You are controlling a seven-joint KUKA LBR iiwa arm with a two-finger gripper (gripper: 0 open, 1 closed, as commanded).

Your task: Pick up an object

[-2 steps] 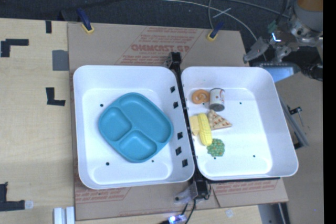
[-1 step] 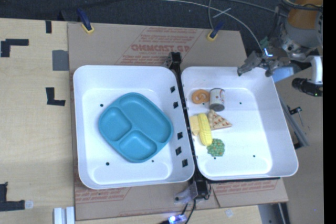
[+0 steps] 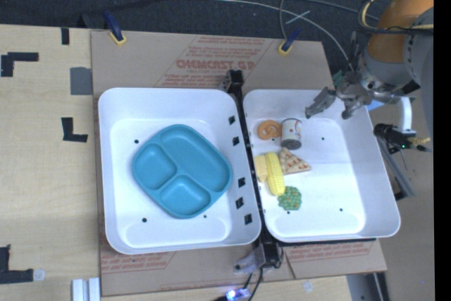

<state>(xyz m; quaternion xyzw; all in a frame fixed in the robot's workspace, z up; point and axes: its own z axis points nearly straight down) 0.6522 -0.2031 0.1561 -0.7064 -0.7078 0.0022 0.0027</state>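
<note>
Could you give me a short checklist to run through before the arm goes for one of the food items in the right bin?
1. Gripper holds nothing: ok, its fingers are spread with nothing between them.
2. Gripper is over the right bin: ok, at its far edge, not yet over any item.
3. Targets in sight: ok; pretzel, can, pizza slice, corn and broccoli lie clustered by the bin's left side.
4. Room around the targets: not ok for most, they touch or nearly touch; the broccoli has the most room.
5. Gripper height above the bin: cannot tell.
6. Blue tray out of the way: ok, it lies in the left bin.
</note>
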